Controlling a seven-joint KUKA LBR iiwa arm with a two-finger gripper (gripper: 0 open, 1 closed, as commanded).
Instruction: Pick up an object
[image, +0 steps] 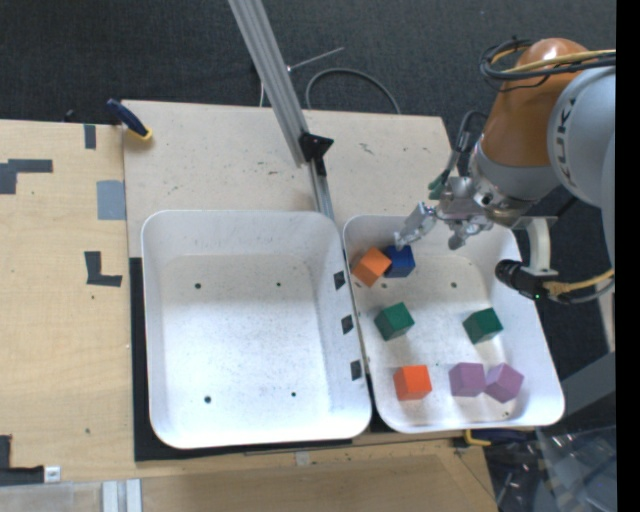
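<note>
Camera view: blue cube (401, 262) in right bin (545, 395), far-left corner, touching orange cube (372, 266) on its left. Gripper (436, 228) hangs just right and above blue cube, fingers apart, nothing between. Bin wall close behind and left; open floor toward green cube (394, 320).

I see two bins side by side on the bench (230, 160), the left bin (165, 330) touching the right bin (535, 345). In the right bin, two blocks (385, 264) touch at its far-left corner, two (437, 323) sit mid-bin apart, and three (460, 381) line its near edge. The gripper (437, 228) hangs over its far edge.
</note>
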